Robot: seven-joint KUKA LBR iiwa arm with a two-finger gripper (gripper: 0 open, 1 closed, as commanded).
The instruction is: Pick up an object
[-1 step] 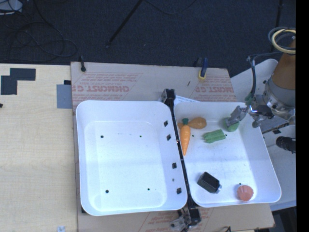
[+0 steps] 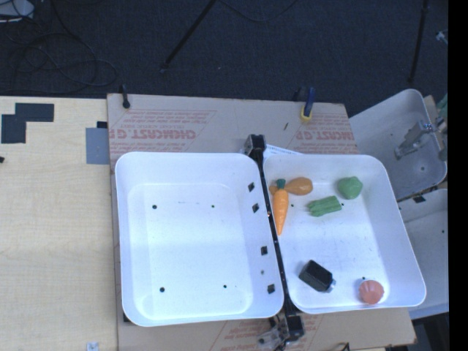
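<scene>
The right bin holds several small objects. An orange carrot with a green top lies along its left wall. Touching the carrot's top is an orange oval piece. A green rounded block sits near the far right corner, with a long green piece just in front of it. A black block lies near the front, and a pink-red ball rests in the front right corner. A grey part of the arm hangs beyond the bin's far right corner, away from all the objects.
The left bin stands beside the right one, split from it by a black divider. Both rest on a cardboard sheet on the wooden bench. A blue-and-yellow clamp grips the cardboard's far edge.
</scene>
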